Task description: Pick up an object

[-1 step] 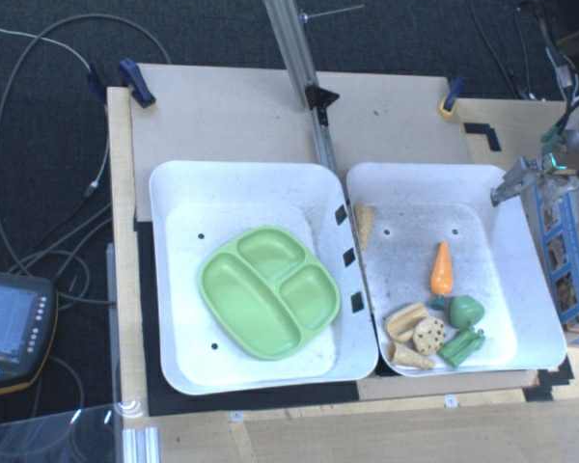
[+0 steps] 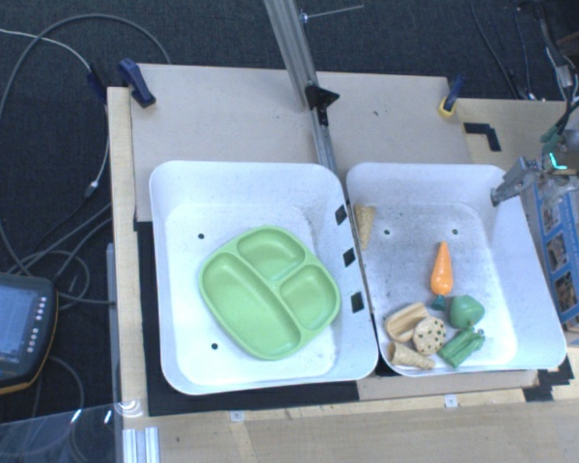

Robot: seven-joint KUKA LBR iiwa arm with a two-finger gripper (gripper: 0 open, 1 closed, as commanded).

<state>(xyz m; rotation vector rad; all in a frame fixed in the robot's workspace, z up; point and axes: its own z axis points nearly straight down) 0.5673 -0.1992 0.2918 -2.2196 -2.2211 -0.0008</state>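
Sitting in left bin: green three-section plate, smooth plastic. Right bin holds orange carrot, green pepper, round speckled cookie, tan bread pieces, green veg, clustered near front. Cone leans against left wall. Gripper at right rim, open or closed: cannot tell, nothing seen held.

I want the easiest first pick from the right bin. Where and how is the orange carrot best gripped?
Probably across the carrot's thicker lower half, coming straight down, fingers closing on its left and right sides. It lies flat, pointing up the view, narrow tip on top, and stands apart from the clutter below except the green piece near its base. The gripper sits at the bin's upper right rim.
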